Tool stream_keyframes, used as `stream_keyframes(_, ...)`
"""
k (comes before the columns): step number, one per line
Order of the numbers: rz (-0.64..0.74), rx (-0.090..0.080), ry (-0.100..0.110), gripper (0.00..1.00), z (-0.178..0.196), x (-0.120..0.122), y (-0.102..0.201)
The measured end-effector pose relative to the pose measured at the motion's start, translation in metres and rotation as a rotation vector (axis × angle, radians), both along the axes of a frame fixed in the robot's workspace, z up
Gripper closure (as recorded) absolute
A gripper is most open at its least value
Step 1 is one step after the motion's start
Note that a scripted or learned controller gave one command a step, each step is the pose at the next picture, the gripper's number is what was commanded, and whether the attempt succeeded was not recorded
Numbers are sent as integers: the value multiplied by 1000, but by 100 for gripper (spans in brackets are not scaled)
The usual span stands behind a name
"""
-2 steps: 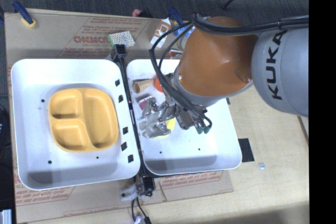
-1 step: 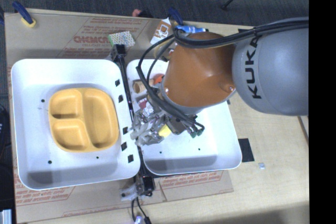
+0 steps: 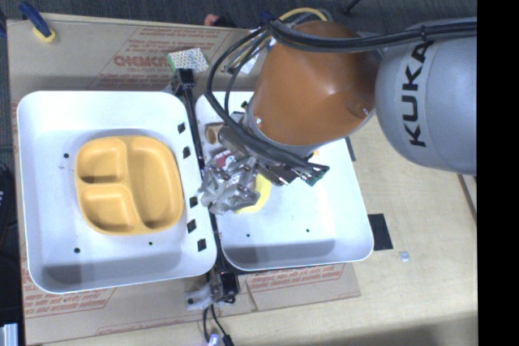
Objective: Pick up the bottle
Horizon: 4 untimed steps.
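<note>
My gripper [image 3: 225,189] hangs low over the left part of the right white bin [image 3: 324,243], under the orange wrist band. Its metal fingers point down and left, near the divider between the bins. A yellow object [image 3: 258,195] peeks out just to the right of the fingertips, partly hidden by the gripper; I cannot tell whether it is the bottle. A brownish item [image 3: 212,134] lies at the bin's upper left edge, mostly covered by the arm.
The left white bin [image 3: 49,247] holds a yellow divided plate [image 3: 128,183]. Black cables run along the divider between the bins. The big grey arm [image 3: 422,101] covers the upper half of the right bin. Cardboard lies beneath both bins.
</note>
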<state>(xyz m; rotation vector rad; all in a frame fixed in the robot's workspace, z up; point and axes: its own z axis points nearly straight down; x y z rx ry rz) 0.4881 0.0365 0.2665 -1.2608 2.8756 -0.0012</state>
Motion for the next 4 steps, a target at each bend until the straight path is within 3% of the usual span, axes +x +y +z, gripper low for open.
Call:
stream_keyframes(1, -53, -1, 4, 100, -56, -6, 3)
stream_keyframes(2, 60, 0, 1, 100, -63, -4, 52)
stream_keyframes(3, 53, -1, 4, 100, -75, -10, 52)
stream_keyframes(4, 33, -1, 3, 100, -75, -4, -39)
